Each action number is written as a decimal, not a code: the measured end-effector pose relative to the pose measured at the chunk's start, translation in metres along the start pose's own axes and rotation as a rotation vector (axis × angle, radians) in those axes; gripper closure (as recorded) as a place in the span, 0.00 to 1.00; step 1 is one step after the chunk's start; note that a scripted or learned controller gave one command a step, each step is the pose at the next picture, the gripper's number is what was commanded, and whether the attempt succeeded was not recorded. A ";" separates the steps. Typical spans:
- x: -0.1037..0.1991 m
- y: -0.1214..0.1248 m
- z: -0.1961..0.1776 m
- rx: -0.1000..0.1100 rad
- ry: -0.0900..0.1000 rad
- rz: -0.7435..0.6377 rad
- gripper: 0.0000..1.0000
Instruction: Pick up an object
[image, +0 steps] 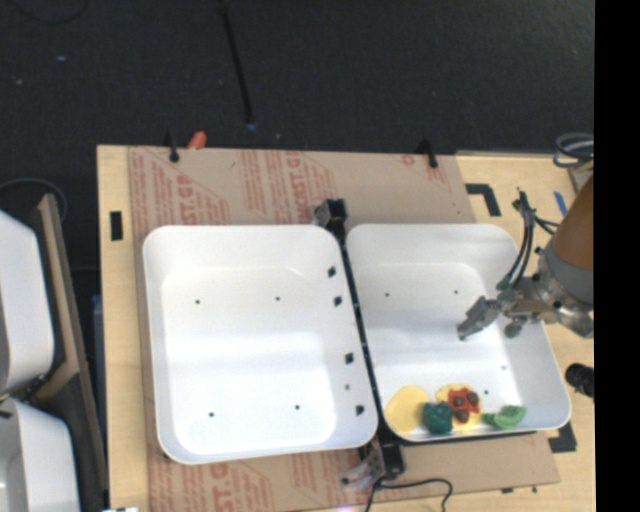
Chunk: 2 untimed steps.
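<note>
Several small objects lie along the front edge of the right bin (420, 250): a pale yellow disc (404, 406), a dark teal lump (437, 418), a red and yellow piece (461, 400) and a bright green piece (508, 416). My gripper (496, 322) hangs over the right side of this bin, above and behind the objects. It is open, with nothing between its fingers. One grey finger (476, 319) points to the lower left. The arm's orange band (575, 232) shows at the right edge.
The left bin (250, 340) sits beside the right one, with a black divider strip (350, 320) between them. Both rest on a cardboard sheet (250, 185) on the bench. Cables (522, 230) run down to the wrist.
</note>
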<state>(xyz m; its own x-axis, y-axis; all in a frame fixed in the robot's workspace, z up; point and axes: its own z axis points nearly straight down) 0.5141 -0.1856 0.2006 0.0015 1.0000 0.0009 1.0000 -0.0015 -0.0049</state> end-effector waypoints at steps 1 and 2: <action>0.000 0.001 -0.003 -0.006 -0.001 -0.001 0.00; 0.002 0.005 0.059 -0.001 0.000 -0.001 0.00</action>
<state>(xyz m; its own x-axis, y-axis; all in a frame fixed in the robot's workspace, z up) 0.5192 -0.1838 0.1420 0.0003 1.0000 0.0010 1.0000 -0.0003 -0.0040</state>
